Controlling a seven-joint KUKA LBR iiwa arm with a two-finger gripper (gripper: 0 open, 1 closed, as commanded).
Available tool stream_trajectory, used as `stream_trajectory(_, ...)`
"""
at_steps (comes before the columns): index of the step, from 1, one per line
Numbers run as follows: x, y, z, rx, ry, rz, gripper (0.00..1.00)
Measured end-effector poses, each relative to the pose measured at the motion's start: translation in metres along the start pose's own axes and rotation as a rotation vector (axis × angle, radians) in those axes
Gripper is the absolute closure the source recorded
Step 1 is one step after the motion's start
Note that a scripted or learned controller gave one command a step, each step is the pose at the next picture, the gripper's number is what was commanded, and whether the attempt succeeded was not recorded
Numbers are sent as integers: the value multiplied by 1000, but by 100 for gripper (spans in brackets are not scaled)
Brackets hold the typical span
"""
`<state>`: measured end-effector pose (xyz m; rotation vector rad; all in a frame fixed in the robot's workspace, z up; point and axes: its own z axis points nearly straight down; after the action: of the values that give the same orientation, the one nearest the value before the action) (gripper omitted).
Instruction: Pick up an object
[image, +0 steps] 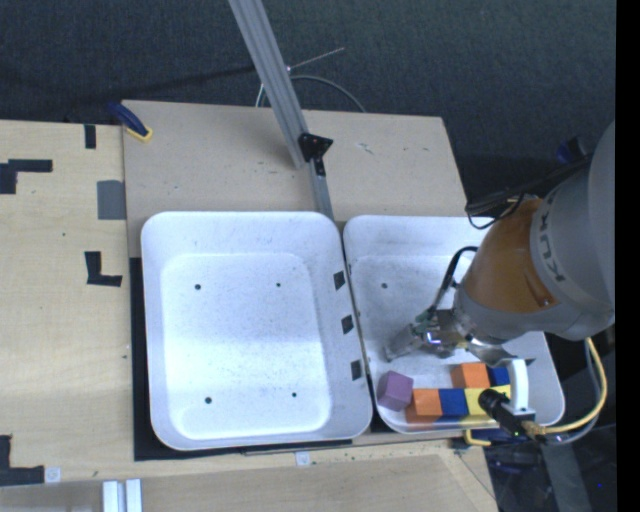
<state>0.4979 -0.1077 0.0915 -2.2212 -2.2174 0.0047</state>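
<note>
Reaching in from the right, the grey arm (565, 250) bends down over the right bin (400, 240), its orange band (505, 265) turned towards me. The end effector (432, 337) sits low over the bin's speckled floor, about the middle of it. From here I cannot tell how far it is open, or whether it has hold of anything.

The blocks lie bunched along the near edge of that same bin. A purple cube (397, 388) is the leftmost, standing a little apart from the end effector. Just beside it to the right is an orange block (428, 402), with a blue block (453, 402) touching it. A second orange block (468, 376) lies just behind those, close under the wrist.

The left bin (240, 300) sits edge to edge with the right one on the pale worktop (220, 150). A slanted metal pole (270, 70) comes down from the far side to where the two bins meet.
</note>
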Motion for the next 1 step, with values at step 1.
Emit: stream_trajectory(1, -12, 28, 0, -4, -1, -3, 0)
